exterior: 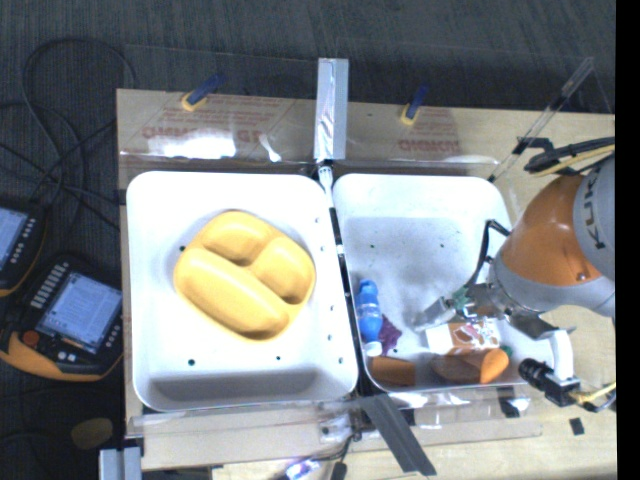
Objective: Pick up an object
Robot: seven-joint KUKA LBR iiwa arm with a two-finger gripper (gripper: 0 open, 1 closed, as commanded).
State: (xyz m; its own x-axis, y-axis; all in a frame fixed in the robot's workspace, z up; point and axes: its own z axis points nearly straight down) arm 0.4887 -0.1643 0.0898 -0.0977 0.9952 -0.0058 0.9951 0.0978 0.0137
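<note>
Camera view shows 2 white bins. The gripper (462,313) hangs low in the right bin (420,218), right over a pile of small toys (455,358), likely to grab 1. A big yellow toy (243,273) sits in the left bin (150,368).

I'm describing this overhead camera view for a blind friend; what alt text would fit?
A grey and orange robot arm reaches from the right into the right bin, above a cluster of small items including a blue bottle. The left bin holds a large yellow bread-like object.
</note>
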